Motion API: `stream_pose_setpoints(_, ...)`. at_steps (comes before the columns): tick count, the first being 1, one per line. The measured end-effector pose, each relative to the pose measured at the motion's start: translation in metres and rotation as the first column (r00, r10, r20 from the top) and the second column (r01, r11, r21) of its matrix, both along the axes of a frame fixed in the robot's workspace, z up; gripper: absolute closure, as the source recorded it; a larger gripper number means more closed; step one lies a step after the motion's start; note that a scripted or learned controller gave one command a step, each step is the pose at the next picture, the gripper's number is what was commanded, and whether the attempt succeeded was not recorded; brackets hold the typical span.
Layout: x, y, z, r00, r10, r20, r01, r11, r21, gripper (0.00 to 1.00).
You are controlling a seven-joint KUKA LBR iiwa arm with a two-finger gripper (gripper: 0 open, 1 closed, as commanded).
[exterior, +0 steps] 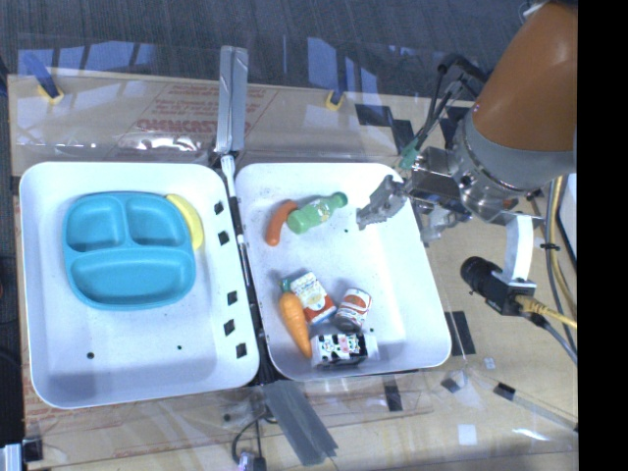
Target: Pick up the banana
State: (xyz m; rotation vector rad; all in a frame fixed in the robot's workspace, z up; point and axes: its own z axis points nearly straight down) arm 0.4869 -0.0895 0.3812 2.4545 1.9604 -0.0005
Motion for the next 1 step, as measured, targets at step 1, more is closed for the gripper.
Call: stream_pose_setpoints(1,-0.0102,0.0008,-0.0518,1.000,0.023,-0.004,-0.023,1.000,0.000,0.00)
